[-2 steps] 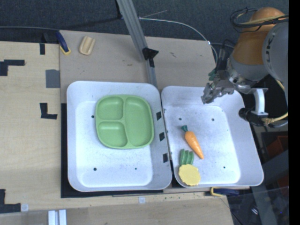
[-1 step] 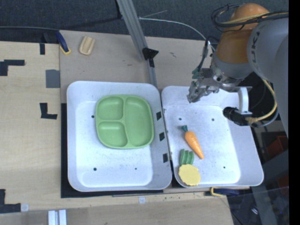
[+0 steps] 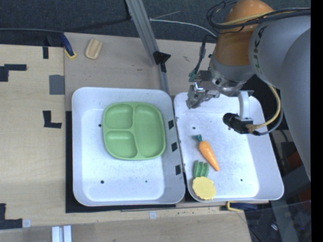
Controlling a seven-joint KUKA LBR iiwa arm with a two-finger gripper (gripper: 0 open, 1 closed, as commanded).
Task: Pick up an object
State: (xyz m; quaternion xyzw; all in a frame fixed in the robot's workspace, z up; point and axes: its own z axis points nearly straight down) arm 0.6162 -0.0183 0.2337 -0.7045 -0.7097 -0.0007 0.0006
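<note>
From the camera view above the tabletop (image 3: 30, 135), we see the claw (image 3: 194, 101) hanging over the far left corner of the right bin (image 3: 252, 175); we cannot tell how it is set. Nothing shows in its grip. A toy carrot (image 3: 208, 155) lies slanted near the bin's middle, well apart from the claw. A toy corn cob (image 3: 203, 183) lies at the near left corner, just beside the carrot. In the left bin (image 3: 91, 185) rests a green divided plate (image 3: 134, 130).
</note>
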